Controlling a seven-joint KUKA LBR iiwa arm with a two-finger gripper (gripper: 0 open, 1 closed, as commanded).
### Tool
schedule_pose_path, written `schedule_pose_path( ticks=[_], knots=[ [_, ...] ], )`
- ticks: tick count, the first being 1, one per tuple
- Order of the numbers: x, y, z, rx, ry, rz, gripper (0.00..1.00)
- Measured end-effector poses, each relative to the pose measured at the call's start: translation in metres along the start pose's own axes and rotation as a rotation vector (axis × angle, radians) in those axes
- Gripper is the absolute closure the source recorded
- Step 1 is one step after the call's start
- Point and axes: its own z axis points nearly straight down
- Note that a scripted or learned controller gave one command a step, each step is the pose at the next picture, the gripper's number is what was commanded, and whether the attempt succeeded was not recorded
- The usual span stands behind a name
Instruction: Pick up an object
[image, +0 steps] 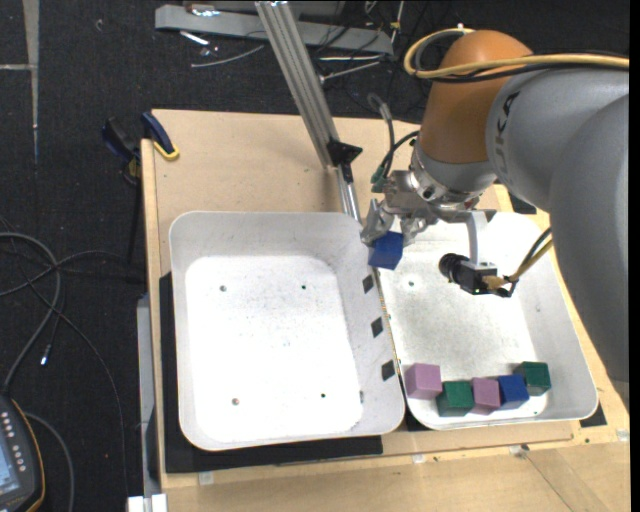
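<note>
Two bins: shallow white trays sit side by side on the desk (250, 150); the left bin (190, 240) and the right bin (560, 330) meet along a shared edge near the middle of the view.
Arm: the grey arm (570, 130) with its orange band comes in from the right and bends down over the far left part of the right bin.
End effector: the end effector (385, 232) hangs just above the shared bin edge, its fingers closed narrowly on a blue cube (386, 251); the cube shows between the finger tips, tilted, and appears raised off the bin floor.
Blue cube position: over the upper left corner of the right bin, just beside the dividing rim.
Other blocks: five lie in a row along the near wall of the right bin, a purple block (424, 379), a green block (457, 397), a second purple block (487, 393), a blue block (513, 389) and a dark green block (535, 376), each touching or nearly touching its neighbour.
Desk corner: a blue and yellow clamp (150, 135) grips the far left edge.
</note>
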Motion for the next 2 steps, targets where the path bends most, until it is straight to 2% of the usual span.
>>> schedule_pose_path(
  ticks=[1, 2],
  knots=[
    [0.075, -0.048, 0.017, 0.006, -0.001, 0.0, 1.0],
    [0.069, -0.081, 0.016, 0.004, -0.004, 0.011, 1.0]
  ],
)
